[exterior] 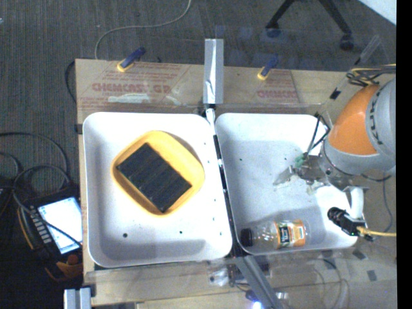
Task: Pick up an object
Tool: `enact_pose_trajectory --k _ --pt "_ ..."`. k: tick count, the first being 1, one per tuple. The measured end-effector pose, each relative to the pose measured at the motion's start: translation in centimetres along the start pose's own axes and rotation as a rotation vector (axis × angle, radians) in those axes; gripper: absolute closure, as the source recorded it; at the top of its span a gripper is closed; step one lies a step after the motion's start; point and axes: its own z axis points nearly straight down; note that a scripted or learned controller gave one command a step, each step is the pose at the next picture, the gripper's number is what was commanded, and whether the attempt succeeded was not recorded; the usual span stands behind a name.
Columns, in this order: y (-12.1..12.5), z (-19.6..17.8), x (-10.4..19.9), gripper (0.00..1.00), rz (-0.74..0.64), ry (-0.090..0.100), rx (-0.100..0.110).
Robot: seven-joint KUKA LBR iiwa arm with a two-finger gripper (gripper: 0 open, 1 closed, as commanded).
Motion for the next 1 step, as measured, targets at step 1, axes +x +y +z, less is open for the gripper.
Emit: enact_pose_trajectory --k 1 --pt "9.15 1.81 1.11 0.00 -0.272 -0.008 -0.016"
